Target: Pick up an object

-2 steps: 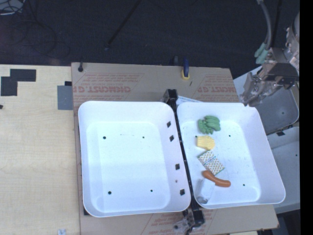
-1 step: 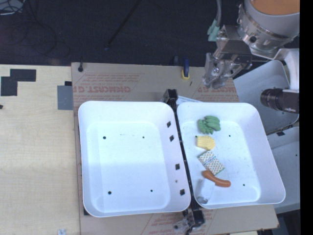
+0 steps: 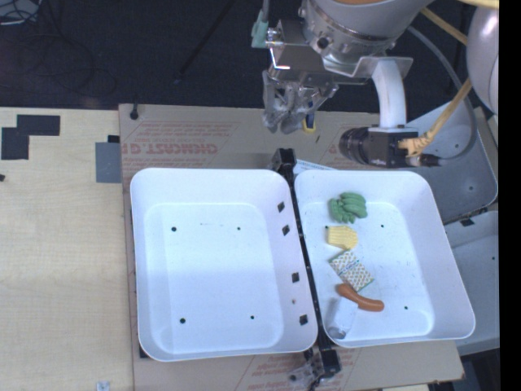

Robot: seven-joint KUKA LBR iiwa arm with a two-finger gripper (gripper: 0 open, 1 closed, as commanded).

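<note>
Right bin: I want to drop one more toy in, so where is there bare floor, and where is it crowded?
In the right bin, floor lies bare right of the toys, toward its right wall. The crowded strip runs down its left-centre: green toy, yellow piece, patterned block, orange sausage. The left bin has bare floor too.

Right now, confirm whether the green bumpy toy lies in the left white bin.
No: the green bumpy toy lies in the right white bin, above a yellow piece.

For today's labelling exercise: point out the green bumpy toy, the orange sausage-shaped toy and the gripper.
Green bumpy toy (image 3: 348,207), camera view, its middle.
Orange sausage-shaped toy (image 3: 360,298), camera view, mid-length.
Gripper (image 3: 286,120), camera view, its lower tip.
</note>
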